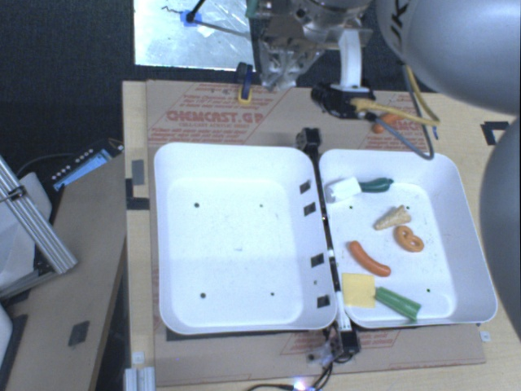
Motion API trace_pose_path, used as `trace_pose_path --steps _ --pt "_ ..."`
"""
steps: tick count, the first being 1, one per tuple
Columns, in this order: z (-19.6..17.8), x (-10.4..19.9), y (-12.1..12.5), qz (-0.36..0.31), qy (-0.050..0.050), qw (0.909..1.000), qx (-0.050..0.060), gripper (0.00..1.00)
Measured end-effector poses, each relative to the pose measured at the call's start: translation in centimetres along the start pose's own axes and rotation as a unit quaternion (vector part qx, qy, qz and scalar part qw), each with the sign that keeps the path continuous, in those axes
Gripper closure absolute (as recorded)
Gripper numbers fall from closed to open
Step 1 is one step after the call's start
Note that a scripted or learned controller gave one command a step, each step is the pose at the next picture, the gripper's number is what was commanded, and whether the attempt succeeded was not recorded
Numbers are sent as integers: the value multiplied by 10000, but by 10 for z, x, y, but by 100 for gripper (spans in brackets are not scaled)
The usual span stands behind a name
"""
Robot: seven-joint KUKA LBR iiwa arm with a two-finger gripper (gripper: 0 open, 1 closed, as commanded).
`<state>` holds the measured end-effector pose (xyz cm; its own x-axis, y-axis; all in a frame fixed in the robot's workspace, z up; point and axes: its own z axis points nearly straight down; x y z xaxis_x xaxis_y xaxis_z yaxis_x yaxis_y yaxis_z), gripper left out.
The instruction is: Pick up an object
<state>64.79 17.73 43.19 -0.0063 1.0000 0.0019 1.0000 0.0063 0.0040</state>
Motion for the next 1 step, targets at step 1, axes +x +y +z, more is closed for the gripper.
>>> trace_pose_path --steps 1 --pt "24 -86 -6 64 -24 10000 24 100"
